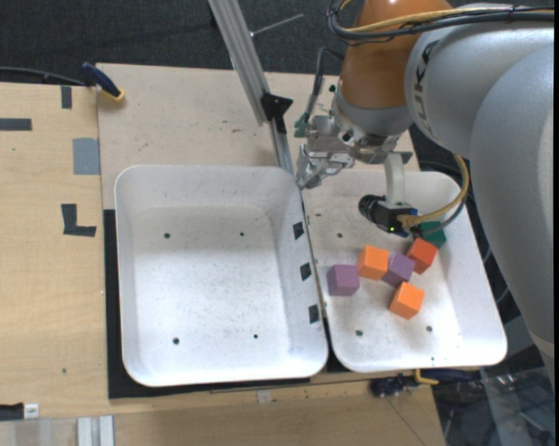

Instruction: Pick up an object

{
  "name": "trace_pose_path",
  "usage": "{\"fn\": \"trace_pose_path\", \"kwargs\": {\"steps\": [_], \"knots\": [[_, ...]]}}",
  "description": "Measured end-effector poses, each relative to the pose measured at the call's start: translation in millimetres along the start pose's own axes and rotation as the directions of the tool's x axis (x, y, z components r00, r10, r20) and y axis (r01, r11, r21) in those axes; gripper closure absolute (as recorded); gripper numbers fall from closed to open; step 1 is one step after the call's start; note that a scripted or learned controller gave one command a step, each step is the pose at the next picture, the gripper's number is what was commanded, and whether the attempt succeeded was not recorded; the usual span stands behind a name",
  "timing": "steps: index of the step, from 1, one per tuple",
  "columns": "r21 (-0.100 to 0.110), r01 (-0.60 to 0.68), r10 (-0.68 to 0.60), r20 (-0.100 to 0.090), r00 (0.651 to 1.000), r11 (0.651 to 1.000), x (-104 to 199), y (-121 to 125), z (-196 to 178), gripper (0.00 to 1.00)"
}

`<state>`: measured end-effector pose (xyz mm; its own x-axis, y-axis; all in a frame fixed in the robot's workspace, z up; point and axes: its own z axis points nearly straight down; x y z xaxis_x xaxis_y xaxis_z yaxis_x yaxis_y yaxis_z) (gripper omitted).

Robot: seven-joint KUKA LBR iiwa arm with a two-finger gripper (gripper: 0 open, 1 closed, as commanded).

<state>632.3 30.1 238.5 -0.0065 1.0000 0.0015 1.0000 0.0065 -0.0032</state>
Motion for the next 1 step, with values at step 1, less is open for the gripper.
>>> {"fn": "trace_pose_path", "kwargs": {"steps": [1], "knots": [[-0.002,0.002,-0.002,0.000,1.000,1.000,60.6,6.2,-0.9,1.00]]}}
